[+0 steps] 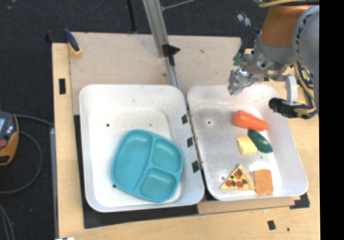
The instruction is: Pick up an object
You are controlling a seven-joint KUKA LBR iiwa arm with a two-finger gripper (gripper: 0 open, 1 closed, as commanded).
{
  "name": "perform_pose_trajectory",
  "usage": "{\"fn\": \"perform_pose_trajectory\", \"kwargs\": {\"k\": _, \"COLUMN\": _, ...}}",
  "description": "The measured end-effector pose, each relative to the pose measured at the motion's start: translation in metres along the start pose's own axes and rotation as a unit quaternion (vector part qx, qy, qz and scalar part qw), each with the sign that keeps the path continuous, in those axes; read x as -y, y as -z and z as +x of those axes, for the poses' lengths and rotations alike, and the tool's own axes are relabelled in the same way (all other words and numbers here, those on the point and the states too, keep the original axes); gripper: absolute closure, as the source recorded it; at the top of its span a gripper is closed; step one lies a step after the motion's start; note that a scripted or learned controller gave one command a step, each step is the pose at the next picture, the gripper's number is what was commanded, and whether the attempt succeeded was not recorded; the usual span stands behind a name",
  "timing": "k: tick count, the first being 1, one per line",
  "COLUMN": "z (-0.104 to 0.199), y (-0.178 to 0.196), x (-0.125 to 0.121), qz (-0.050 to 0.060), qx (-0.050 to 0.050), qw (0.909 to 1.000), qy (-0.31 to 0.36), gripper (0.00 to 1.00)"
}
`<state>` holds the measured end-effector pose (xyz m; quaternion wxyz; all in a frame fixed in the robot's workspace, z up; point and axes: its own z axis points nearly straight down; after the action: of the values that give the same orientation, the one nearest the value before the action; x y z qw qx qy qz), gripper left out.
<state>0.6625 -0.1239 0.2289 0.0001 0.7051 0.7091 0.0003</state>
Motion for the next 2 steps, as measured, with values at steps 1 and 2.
{"fn": "perform_pose_trajectory", "kwargs": {"k": 1, "z": 0.043, "y": 0.010, "x": 0.013, "qz": 0.000, "qx": 0.000, "qw": 1.0000, "qy": 0.000, "gripper": 1.00}}
{"fn": "perform_pose_trajectory", "kwargs": {"k": 2, "z": 0.097, "y": 0.020, "x": 0.031, "qz": 0.000, "qx": -0.001, "qw": 1.0000, "qy": 0.001, "gripper": 1.00}}
